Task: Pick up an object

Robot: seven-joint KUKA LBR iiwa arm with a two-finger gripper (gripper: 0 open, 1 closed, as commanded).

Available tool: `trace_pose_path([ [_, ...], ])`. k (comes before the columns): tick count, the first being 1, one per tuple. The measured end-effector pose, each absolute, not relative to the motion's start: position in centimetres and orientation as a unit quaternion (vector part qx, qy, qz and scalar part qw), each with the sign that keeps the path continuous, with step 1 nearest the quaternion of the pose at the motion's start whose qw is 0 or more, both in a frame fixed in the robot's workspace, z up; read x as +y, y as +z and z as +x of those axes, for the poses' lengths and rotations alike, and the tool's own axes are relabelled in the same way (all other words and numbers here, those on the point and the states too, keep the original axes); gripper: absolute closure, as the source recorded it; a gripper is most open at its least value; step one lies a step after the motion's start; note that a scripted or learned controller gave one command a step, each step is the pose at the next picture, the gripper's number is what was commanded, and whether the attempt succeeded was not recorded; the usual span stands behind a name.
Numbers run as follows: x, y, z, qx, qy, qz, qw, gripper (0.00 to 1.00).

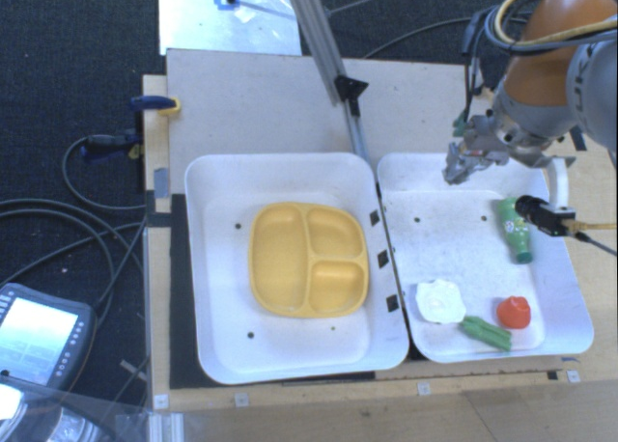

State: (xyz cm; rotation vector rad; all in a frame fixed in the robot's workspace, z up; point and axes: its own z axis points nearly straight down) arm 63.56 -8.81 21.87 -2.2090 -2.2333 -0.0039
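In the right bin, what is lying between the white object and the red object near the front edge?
In the camera view, a green object lies between the white object and the red object, slightly nearer the front; its left end seems to touch the white one.

Two white bins side by side on the counter [241, 102]. Left bin [217, 334] holds a yellow divided plate [309, 259]. Right bin [570, 324] holds a green bottle [516, 232] near its right wall, a white lump [440, 301], a small green piece [486, 332] just beside the lump, and an orange-red cap-like object [514, 312]. Pincer [462, 168] hovers over the right bin's upper left corner, apart from every object, nothing between its fingers. Orange band [560, 44] above the wrist.
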Motion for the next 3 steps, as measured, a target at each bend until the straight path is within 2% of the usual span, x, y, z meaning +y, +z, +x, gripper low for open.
trace_pose_path([
  [2, 2.3, 23.3, 63.4, -0.712, -0.002, -0.703, 0.0, 1.0],
  [3, 7.5, 22.2, 64.9, -0.711, -0.0015, -0.703, 0.0, 1.0],
])
